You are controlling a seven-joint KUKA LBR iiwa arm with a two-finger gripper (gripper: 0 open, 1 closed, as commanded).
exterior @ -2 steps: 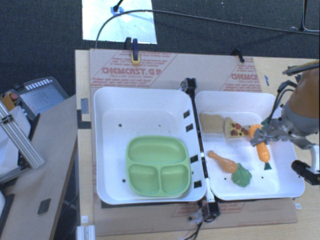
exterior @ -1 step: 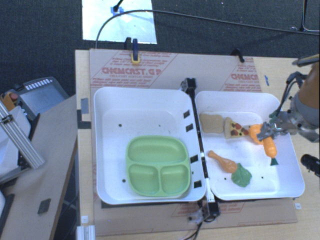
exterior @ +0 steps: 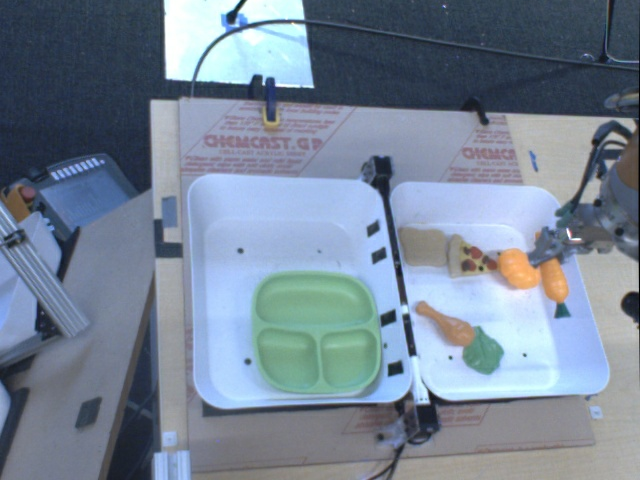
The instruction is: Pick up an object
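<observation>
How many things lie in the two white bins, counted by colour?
Green: 2, divided plate, leafy toy
Orange: 3, round fruit, carrot, drumstick
Tan: 1, bread slice
Mixed colours: 1, pizza slice
Total: 7

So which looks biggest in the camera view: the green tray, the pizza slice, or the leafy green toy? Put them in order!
1. Green tray, far the largest.
2 and 3. Pizza slice and leafy green toy look about alike, so I won't rank them.
</observation>
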